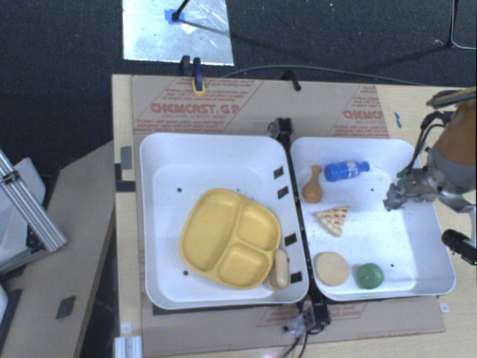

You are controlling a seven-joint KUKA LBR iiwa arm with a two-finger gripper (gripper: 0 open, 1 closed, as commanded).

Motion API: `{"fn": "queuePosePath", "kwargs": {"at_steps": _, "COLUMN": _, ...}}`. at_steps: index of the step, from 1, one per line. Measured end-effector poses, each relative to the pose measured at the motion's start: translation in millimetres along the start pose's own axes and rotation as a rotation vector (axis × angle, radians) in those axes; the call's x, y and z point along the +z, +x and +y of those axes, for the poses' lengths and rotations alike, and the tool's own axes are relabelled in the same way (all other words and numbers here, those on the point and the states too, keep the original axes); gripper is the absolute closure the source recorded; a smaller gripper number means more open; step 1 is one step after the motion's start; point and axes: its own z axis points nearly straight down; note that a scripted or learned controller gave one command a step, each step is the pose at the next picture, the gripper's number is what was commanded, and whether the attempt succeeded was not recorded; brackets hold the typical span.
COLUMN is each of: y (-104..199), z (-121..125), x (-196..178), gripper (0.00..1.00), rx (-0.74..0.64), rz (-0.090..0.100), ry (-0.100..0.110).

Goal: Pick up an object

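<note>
Your bench (246, 95) carries two shallow white bins side by side, which keeps candidates corralled within reach. The left bin (168, 162) holds a yellow divided tray (231, 237) with a tan bread roll (280, 268) lying against its right edge. The right bin (387, 155) holds the loose pickables, spread well apart, so you have room around each: a blue bottle (346, 170), a pizza slice (332, 219), a round biscuit (332, 268), a brown drumstick (313, 186) and a green ball (369, 275). The gripper (395, 198) hangs over the right bin's right side, nothing visibly between its tips; whether it is spread or closed cannot be told.
</note>
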Motion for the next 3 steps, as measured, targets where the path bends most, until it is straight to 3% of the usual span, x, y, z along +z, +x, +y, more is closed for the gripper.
{"fn": "queuePosePath", "kwargs": {"at_steps": 1, "y": -5.9, "z": 10.4, "x": -57.6, "gripper": 1.00, "rx": -0.001, "rz": -0.001, "ry": -0.002}}
{"fn": "queuePosePath", "kwargs": {"at_steps": 2, "y": -6.2, "z": 11.8, "x": -74.3, "gripper": 1.00, "rx": -0.002, "rz": 0.001, "ry": 0.001}}
{"fn": "queuePosePath", "kwargs": {"at_steps": 3, "y": 48.1, "z": 13.8, "x": -63.6, "gripper": 1.00, "rx": -0.007, "rz": 0.004, "ry": 0.004}}
